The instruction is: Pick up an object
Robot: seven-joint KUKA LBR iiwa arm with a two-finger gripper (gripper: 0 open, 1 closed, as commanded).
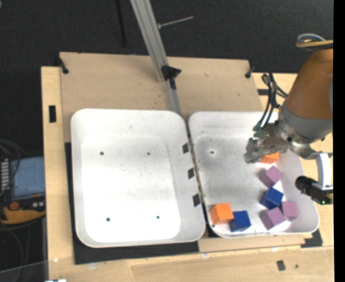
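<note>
My gripper [256,151] hangs over the upper right part of the right bin [219,175]. An orange block [270,156] peeks out right beside and partly under it. Whether it sits between the fingers is hidden. Below it lie a purple block [273,175], a blue block [272,197], and two more purple blocks [290,209] [273,218]. Near the bin's front edge sit an orange block [222,212] and a blue block [240,221].
The left bin [128,175] stands beside the right one on the wooden bench. A slanted metal rail [152,34] reaches down to the gap between the bins at the back. Cables and a box lie off the bench at left.
</note>
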